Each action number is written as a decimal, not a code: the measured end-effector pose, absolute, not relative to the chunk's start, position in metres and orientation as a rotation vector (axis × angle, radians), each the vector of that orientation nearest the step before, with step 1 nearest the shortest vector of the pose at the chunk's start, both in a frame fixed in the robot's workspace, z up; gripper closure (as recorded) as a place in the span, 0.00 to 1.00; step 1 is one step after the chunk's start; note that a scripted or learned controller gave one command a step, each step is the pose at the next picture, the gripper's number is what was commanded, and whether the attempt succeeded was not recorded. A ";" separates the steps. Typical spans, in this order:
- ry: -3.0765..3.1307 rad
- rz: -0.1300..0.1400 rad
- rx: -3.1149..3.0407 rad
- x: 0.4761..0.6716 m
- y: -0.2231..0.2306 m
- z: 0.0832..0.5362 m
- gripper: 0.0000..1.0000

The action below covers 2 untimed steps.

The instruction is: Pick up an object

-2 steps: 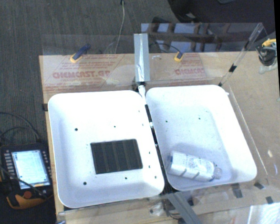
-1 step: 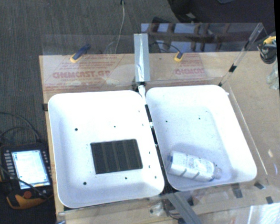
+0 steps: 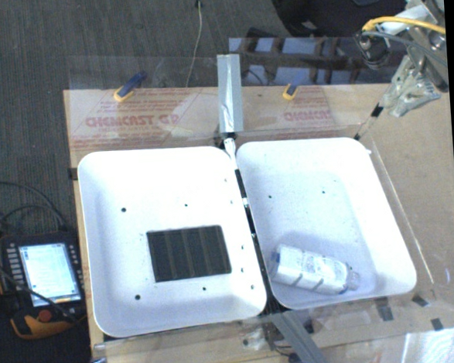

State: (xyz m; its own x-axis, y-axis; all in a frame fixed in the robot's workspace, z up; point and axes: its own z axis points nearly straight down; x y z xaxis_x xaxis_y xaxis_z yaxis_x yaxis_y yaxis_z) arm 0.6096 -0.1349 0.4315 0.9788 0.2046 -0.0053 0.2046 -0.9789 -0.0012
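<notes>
A white plastic bottle (image 3: 311, 269) lies on its side near the right bin's (image 3: 384, 205) front wall, its long axis running left-right, the clear end pointing right. The gripper (image 3: 412, 88) hangs beyond that bin's far right corner; whether it is apart or together cannot be told.

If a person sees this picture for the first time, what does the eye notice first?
Probably the dark ribbed rectangle, flat on the floor of the left bin, where it stands out sharply against the white. Next comes the white bottle, lying on its side near the front of the right bin. The gripper sits far off at the upper right.
</notes>
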 end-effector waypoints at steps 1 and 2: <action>-0.316 0.011 -3.126 0.583 -0.053 0.396 1.00; -0.343 0.008 -3.125 0.587 0.039 0.432 1.00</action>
State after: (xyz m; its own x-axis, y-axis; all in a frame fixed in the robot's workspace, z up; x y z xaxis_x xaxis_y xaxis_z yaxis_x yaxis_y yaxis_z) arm 0.5868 0.0387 0.4317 0.9762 0.2169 -0.0054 0.2169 -0.9762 0.0015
